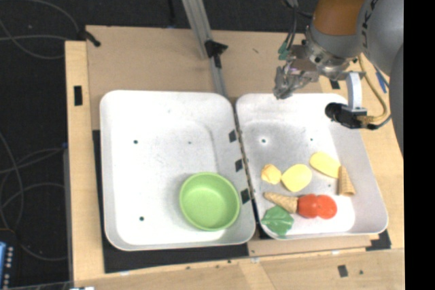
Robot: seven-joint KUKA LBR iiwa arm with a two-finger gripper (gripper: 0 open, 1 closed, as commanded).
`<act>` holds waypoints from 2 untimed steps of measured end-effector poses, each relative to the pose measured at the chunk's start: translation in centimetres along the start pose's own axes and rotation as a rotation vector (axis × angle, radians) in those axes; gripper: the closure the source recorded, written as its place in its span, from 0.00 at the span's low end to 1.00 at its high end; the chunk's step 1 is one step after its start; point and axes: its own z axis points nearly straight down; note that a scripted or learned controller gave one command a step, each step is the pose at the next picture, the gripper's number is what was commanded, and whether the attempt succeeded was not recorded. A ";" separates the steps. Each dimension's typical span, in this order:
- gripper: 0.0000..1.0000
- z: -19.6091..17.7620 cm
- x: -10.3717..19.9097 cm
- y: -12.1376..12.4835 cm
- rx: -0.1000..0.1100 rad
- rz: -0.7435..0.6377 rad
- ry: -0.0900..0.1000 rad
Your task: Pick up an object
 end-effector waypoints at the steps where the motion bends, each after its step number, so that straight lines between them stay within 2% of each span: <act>1: 1.00 -0.4 5.3 -0.3 0.001 -0.001 0.001; 2: 1.00 0.2 10.1 -0.7 0.002 -0.001 0.000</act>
